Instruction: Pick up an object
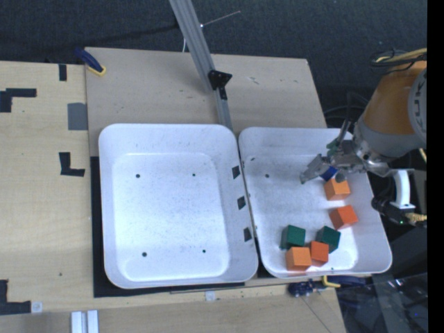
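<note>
My gripper [323, 171] hangs low over the upper right part of the right bin [277, 148], coming in from the right edge. A small blue piece [329, 175] shows right at the gripper; whether it is a block or part of the tool is unclear. Just below it lies an orange block [338, 189], close to the gripper. Another orange block [343, 216] sits lower right. Near the bin's front are two green blocks [293, 236] [329, 238] and two more orange blocks [299, 257] [319, 252], bunched together.
The left bin [166, 200] stands beside the right one, sharing a middle rim. A grey metal bar [198, 40] slants down from the top to the bins' back edge. The arm's body [392, 116] looms at the right.
</note>
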Controlling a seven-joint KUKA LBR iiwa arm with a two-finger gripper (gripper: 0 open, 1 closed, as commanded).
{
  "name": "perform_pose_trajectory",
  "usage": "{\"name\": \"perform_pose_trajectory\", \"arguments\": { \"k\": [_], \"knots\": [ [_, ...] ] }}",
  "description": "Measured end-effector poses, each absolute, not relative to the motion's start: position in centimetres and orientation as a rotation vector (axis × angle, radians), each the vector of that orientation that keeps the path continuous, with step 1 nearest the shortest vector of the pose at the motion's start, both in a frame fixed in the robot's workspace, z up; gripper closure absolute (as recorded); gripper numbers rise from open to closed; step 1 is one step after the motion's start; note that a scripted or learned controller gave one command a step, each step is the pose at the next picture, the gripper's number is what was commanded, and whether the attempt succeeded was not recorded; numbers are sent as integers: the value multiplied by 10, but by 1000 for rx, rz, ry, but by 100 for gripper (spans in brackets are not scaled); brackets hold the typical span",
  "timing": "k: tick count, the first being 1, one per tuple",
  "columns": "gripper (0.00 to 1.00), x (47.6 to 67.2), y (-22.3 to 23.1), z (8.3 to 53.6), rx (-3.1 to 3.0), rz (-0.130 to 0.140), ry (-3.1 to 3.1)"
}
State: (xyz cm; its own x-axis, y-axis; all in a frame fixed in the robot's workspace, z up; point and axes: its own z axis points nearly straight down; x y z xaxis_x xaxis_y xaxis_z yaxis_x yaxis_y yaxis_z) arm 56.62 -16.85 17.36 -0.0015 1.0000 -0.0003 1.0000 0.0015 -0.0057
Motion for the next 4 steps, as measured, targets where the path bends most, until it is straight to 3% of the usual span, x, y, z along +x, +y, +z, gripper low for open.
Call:
{"name": "perform_pose_trajectory", "arguments": {
  "k": [1, 2, 3, 4],
  "knots": [
    [0, 562, -175, 112, -2216, 9, -2218],
    [0, 562, -174, 90, -2216, 5, -2222],
    [100, 562, -173, 101, -2215, 2, -2223],
    [100, 566, -175, 164, -2222, -4, -2227]
  ]
}}
